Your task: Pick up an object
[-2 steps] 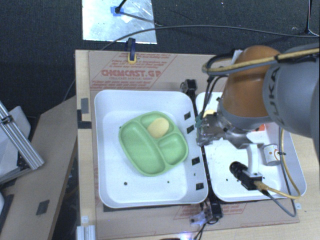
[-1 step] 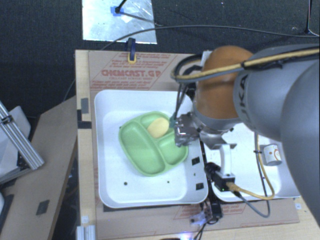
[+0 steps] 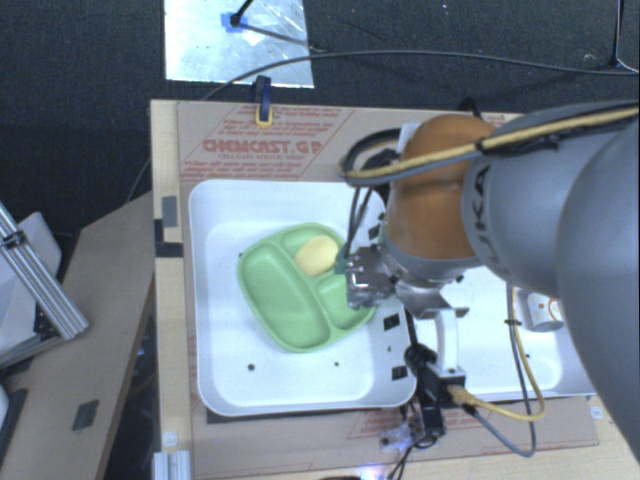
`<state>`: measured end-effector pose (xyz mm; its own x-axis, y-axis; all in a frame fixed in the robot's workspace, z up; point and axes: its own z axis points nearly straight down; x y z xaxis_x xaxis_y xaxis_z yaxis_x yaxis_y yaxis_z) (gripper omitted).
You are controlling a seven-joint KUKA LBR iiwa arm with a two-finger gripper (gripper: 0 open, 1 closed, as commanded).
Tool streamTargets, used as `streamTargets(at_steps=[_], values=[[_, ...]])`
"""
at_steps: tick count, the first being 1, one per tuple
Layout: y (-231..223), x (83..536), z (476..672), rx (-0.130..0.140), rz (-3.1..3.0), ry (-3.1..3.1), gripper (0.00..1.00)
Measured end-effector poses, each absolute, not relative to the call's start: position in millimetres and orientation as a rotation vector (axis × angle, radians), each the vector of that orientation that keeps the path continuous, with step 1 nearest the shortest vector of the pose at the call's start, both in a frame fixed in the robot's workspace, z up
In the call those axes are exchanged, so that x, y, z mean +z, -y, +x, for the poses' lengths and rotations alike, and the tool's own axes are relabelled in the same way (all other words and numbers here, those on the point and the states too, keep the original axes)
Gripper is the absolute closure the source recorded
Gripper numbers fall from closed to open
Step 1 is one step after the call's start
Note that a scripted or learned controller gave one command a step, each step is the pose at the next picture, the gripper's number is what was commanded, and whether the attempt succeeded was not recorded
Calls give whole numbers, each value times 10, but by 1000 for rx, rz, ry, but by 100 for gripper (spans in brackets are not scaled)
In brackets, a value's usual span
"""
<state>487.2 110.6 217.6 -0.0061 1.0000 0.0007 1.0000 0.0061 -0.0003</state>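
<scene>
Two bins side by side on the table (image 3: 170, 298). In the left bin (image 3: 225, 368), a divided tray (image 3: 285, 303), toward the rear and right of the bin floor, lying tilted across it. In one rear compartment of the tray, a rounded object (image 3: 318, 255). Over the tray's right edge, the end effector (image 3: 362, 283), hanging below the arm's wrist (image 3: 435, 203), the arm reaching in from the right and covering most of the right bin (image 3: 495, 368). Behind the bins, a flat board (image 3: 265, 148) on the table; behind that, a sheet (image 3: 235, 28) on the floor. Left of the table, a metal rail (image 3: 40, 283).
</scene>
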Motion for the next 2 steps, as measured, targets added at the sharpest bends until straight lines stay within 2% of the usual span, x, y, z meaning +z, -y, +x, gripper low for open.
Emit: streamTargets(at_steps=[1,2], values=[[-1062,2279,5010,-3,-2217,2228,100],[-1062,2275,5005,-1,-2216,2227,0]])
